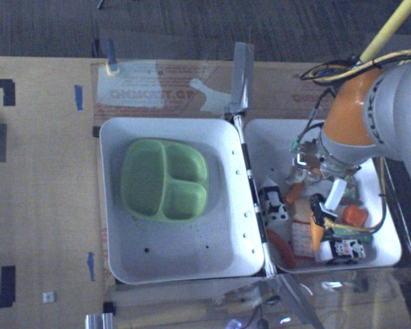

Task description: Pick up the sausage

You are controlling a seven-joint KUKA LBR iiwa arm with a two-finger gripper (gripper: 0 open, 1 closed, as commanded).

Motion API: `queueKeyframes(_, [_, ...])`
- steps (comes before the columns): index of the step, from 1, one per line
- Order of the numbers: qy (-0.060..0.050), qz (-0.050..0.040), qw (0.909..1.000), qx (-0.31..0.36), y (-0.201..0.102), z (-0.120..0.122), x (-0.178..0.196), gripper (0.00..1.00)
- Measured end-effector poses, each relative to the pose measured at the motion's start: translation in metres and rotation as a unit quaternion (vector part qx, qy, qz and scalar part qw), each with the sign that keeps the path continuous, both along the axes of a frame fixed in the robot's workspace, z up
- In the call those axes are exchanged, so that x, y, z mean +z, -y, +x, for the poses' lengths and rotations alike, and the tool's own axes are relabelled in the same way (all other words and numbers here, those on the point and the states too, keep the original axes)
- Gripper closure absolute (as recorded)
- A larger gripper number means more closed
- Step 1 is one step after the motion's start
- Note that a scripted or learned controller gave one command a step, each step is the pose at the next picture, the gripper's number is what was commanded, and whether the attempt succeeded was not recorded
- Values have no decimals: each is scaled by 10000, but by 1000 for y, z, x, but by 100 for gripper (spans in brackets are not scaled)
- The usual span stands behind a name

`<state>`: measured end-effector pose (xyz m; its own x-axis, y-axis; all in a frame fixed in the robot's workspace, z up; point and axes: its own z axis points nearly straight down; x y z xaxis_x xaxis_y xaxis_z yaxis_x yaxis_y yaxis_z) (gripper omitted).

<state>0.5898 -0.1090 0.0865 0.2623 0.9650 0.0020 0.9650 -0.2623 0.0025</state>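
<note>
- Left bin point(123, 252): white and shallow. It holds one green divided plate point(166, 179) with three compartments, lying flat and sitting toward 11 o'clock of the bin's middle.
- The rest of the left bin floor is bare white, with a few small dark specks toward 6 o'clock.
- Right bin point(274, 142): white, side by side with the left bin, their walls touching. Its clutter is packed into the lower half, from 3 round to 9 o'clock.
- Sausage point(281, 247): red and long, in the right bin at 7 o'clock. It lies flat on a slant along the left wall, close to the bottom corner.
- Black-and-white cow-patterned toy point(275, 205): at 9 o'clock in the right bin, against the left wall, just above the sausage's upper end.
- Red-and-white packet point(302, 239): between 6 and 7 o'clock, just beside the sausage on its 3 o'clock side.
- Orange wedge point(317, 234): at 6 o'clock, touching the packet's right edge.
- Orange-red lump point(355, 215): at 4 o'clock, near the right wall.
- Second black-and-white patterned piece point(346, 247): at 5 o'clock, by the bottom wall.
- Gripper point(307, 172): over the middle of the right bin. It sits toward 1 o'clock of the sausage, apart from it and not touching.
- Tool state: cannot tell whether it is spread or pressed together. Nothing is seen pinched in it.
</note>
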Motion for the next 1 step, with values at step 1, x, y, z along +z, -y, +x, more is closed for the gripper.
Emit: queueKeyframes(1, [-14,-8,9999,151,-53,-2,146,100])
